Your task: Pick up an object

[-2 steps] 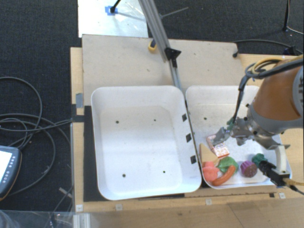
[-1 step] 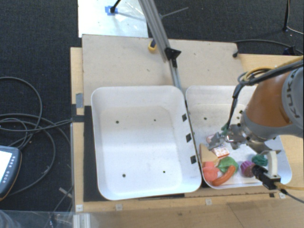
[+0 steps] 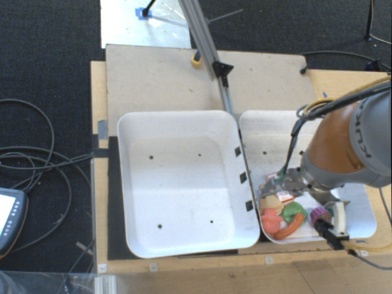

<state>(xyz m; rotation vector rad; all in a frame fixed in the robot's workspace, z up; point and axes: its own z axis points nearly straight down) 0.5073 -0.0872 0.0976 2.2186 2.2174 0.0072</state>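
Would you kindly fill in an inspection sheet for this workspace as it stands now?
Surface: bench bears left bin and right bin side by side.
Job's things: orange piece, green piece, purple piece, tan piece clustered at right bin's near end.
Clutter: nothing seen.
Gripper: gripper low over the cluster.
Cables: black cables on the floor, left.
Surroundings: tablet at left edge; metal pole crossing above.

Small objects (image 3: 283,216) crowd the right bin's (image 3: 263,133) near corner, seemingly beneath the arm (image 3: 343,149).
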